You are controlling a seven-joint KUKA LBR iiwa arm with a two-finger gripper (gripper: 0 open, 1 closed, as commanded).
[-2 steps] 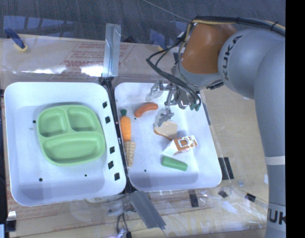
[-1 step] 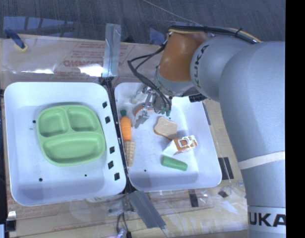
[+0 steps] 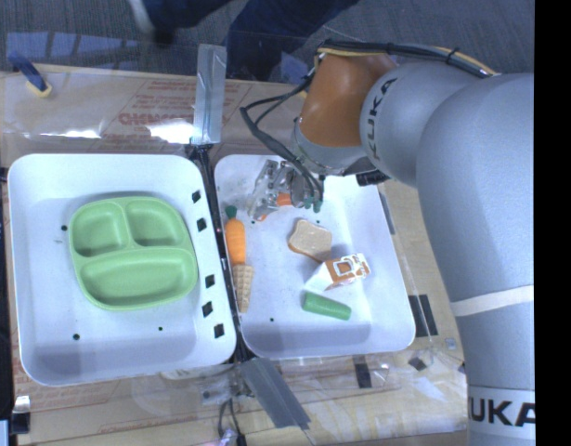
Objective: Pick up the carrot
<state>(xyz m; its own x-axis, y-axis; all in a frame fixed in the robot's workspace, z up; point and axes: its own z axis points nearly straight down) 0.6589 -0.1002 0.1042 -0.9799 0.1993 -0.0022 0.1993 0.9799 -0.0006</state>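
Note:
The carrot (image 3: 235, 241) is orange with a green top and lies lengthwise along the left wall of the right bin (image 3: 382, 249), top end pointing to the back. My gripper (image 3: 287, 193) hangs over the back of that bin, to the right of and behind the carrot and apart from it. Its metal fingers (image 3: 266, 184) stand spread open. A small orange patch shows between them; I cannot tell what it is. The carrot is not between the fingers.
In the right bin, a waffle cone (image 3: 242, 286) lies just in front of the carrot, with a bread slice (image 3: 310, 240), an orange-and-white piece (image 3: 346, 269) and a green piece (image 3: 326, 306) alongside. The left bin (image 3: 34, 193) holds a green divided plate (image 3: 132, 251).

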